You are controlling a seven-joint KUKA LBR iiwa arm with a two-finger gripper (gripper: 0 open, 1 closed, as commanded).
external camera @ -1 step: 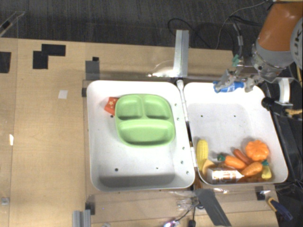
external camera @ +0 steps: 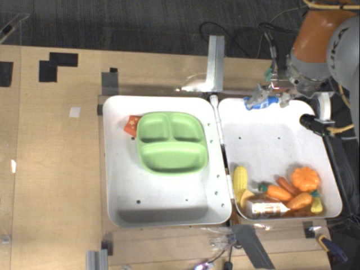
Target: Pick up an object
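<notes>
Gripper [external camera: 272, 97] sits at the right bin's [external camera: 281, 136] far rim; I can't tell its opening. Corn [external camera: 240, 179] lies well apart, near the front.

In my right bin [external camera: 275, 136], the pickable things lay crowded toward the five o'clock corner. A yellow corn cob [external camera: 240, 179] stood lengthwise near the bin's left wall, at about seven o'clock. To its right, a small bottle [external camera: 269, 208] with a pale label lay on its side along the near wall. Above it, orange carrots [external camera: 286, 192] rested slantwise, touching one another. A small orange pumpkin [external camera: 305, 178] sat at their upper right, near the right wall. In my left bin [external camera: 160, 207], a green divided plate [external camera: 171, 142] lay flat toward twelve o'clock, with a red item [external camera: 131, 126] poking out at its nine o'clock edge.
</notes>
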